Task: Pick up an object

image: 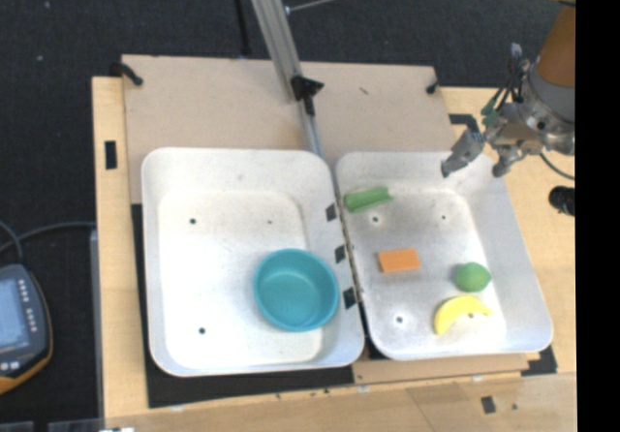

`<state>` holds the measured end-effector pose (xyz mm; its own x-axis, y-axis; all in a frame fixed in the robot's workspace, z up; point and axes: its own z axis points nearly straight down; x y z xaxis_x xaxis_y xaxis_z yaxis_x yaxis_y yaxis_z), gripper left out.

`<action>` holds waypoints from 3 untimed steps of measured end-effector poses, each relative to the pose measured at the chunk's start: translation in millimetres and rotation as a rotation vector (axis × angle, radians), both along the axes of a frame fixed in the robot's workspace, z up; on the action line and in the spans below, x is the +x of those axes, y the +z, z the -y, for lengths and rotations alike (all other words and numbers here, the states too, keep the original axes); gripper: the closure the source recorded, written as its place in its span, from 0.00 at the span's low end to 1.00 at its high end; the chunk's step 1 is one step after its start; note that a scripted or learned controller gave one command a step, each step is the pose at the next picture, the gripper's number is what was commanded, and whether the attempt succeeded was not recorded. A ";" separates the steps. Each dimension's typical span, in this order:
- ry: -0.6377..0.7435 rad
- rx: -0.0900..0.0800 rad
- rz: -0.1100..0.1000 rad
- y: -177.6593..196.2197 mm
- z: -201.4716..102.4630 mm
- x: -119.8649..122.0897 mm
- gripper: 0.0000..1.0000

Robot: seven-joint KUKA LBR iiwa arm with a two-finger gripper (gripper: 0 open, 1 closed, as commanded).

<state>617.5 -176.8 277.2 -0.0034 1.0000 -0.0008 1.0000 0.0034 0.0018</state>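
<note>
The right bin [504, 236] holds a green block [366, 198] near its back left corner, an orange block [399, 261] in its middle, a green ball [472, 276] towards the right and a yellow banana-shaped piece [459, 313] at the front right. A teal bowl [295, 289] sits at the front right of the left bin [174, 227]. My gripper [480, 158] hangs over the back right corner of the right bin, apart from all the objects. Its two fingers stand spread, with nothing between them.
A slanted metal pole [276, 28] rises behind the bins and ends at a clamp near their shared back edge. A brown board [223, 101] lies under the bins' far side. A handheld control pad [19, 319] sits at the far left.
</note>
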 end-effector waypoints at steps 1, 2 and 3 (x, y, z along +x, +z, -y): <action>0.000 -0.001 0.000 0.0 0.1 0.0 0.00; 0.001 -0.001 -0.005 -44.2 -4.3 2.7 0.00; -0.003 -0.001 -0.006 -107.2 -5.0 3.6 0.00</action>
